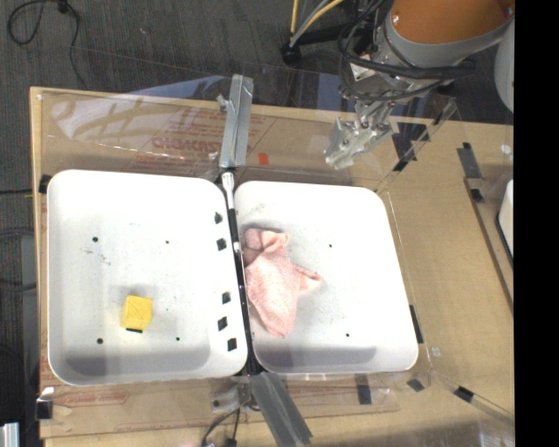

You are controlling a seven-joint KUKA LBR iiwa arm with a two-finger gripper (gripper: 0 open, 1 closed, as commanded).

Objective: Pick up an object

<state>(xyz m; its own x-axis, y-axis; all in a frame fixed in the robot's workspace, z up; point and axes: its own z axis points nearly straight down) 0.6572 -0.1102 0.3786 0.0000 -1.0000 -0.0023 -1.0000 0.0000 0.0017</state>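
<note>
Only faint, unreadable red lettering (179,140) behind the left bin (65,196).

A robotics lab: a plywood counter (437,227) under clear sheeting, two white bins (131,196) clamped centre, cables (314,22) at twelve o'clock.

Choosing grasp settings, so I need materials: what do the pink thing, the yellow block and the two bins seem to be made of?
The pink thing looks like soft woven or terry cloth: it lies crumpled in folds, matte. The yellow block seems to be foam or sponge, possibly plastic; matte, squared edges, too small to settle. The left bin and right bin look like smooth moulded white plastic with rounded corners and a faint sheen.
</note>
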